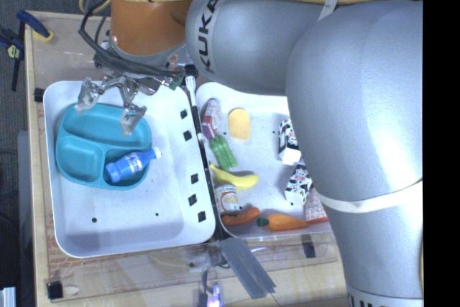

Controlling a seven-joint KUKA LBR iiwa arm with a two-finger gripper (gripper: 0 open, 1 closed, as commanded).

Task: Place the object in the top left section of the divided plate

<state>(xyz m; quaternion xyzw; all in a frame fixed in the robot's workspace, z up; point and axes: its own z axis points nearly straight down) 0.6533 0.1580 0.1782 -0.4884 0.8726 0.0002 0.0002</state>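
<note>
The grey arm [345, 83] is looming nearest, reaching left so its gripper [109, 106] is hovering, fingers spread wide and empty, over the divided plate [100, 147]. The blue bottle [131, 165] is lying in the plate's lower right section, not top left.

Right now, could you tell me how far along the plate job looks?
Done: a blue bottle already lies in the lower right section of the blue divided plate in the left bin. In hand: the gripper hangs open over the plate's top part, with nothing between its fingers. Left: the top left section looks bare, so an object has yet to land there.
</note>
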